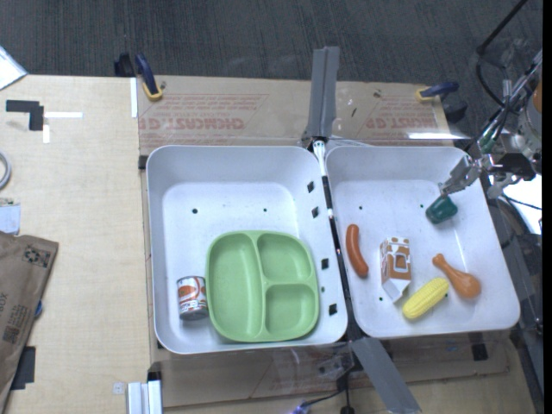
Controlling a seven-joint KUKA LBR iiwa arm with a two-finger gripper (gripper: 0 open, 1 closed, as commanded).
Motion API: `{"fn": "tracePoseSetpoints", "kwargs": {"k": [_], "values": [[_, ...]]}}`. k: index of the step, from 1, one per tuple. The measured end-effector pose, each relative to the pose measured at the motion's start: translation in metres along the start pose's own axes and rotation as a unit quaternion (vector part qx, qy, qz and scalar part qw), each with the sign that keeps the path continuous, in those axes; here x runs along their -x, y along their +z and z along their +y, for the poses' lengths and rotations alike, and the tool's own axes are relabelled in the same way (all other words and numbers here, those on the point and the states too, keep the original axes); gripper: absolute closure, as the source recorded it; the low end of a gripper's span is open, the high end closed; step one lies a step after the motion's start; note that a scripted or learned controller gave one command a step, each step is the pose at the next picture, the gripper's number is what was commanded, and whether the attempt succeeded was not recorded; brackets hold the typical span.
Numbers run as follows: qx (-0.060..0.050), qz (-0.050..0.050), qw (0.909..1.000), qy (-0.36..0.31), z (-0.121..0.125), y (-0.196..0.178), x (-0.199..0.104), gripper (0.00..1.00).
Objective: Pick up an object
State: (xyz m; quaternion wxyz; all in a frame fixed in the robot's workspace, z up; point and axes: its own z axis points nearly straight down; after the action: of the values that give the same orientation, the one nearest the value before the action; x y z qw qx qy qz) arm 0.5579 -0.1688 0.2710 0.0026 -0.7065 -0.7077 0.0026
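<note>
The task's thing, by your gripper's position, looks to be the small dark green object near the far right wall of the right bin. It is a squat, rounded lump, probably a light, stiff plastic toy with a smooth and rather slippery skin. Take it across its narrow middle, where the sides are nearest to parallel. Its long axis is hard to read, as it is so short; it seems to run roughly from 2 o'clock to 8 o'clock.

The gripper sits at the lump's 1 o'clock, its tip reaching down just above or against the lump's top edge. You cannot tell how far the fingers are spread, nor whether they have hold of anything; nothing plainly lies between them.

Farther off in the same bin, at about 6 o'clock from the lump, lie an orange drumstick and a yellow corn cob. At 8 o'clock are a small carton and a red sausage.

The left bin holds a green divided plate and a can on the same worktop.
</note>
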Motion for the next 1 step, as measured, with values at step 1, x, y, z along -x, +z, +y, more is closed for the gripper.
{"fn": "tracePoseSetpoints", "kwargs": {"k": [1], "values": [[0.0,0.0,0.9943,0.107,-0.0058,0.1363,-0.0234,0.0]]}}
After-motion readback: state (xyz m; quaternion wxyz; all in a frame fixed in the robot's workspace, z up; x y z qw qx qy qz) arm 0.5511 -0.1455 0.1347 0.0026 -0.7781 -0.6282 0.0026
